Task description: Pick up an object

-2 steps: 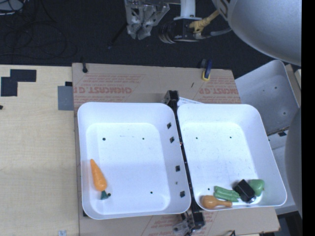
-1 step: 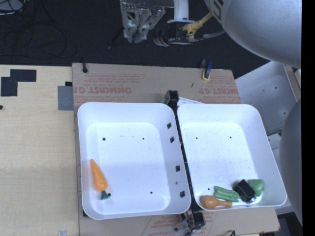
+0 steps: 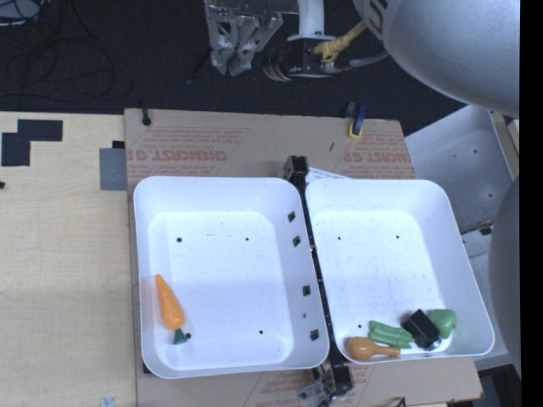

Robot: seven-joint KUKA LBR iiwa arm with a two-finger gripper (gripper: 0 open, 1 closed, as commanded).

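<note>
Presently, nothing is picked. The gripper (image 3: 240, 41) hangs high beyond the far edge of the bench, above the dark floor, well apart from both bins. Its fingers point down, close together with a narrow gap, and nothing sits between them; they touch nothing.

The left bin (image 3: 153, 202) holds a carrot (image 3: 169, 303) lying alone near its front left corner. The right bin (image 3: 450, 219) holds a cluster at its front right corner: a green bean pod (image 3: 389, 334), a black block (image 3: 422, 328), a green piece (image 3: 443, 319) and an orange pear shape (image 3: 371, 348), touching or just beside one another.

In my judgement the carrot is the sounder target: isolated, with room either side. The fingers should open first, descend across its narrow width, and stay clear of the bin wall.
</note>
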